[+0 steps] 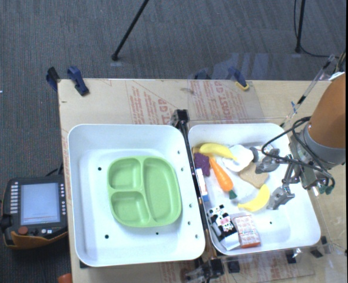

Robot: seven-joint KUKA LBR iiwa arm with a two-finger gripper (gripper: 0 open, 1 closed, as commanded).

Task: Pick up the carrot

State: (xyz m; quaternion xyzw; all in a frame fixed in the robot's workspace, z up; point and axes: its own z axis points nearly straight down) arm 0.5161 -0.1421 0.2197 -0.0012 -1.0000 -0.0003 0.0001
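The claw (272, 181), spread wide and empty, hovers at the carrot's (222, 176) three o'clock; it must approach next.

A single fixed camera sits high above the tabletop (156, 99) and looks down at a slant, far enough off to take in both white bins (82, 158) whole, side by side. Dark floor beyond the tabletop's far edge fills the top of the view. The arm (332, 122) enters from the right side.
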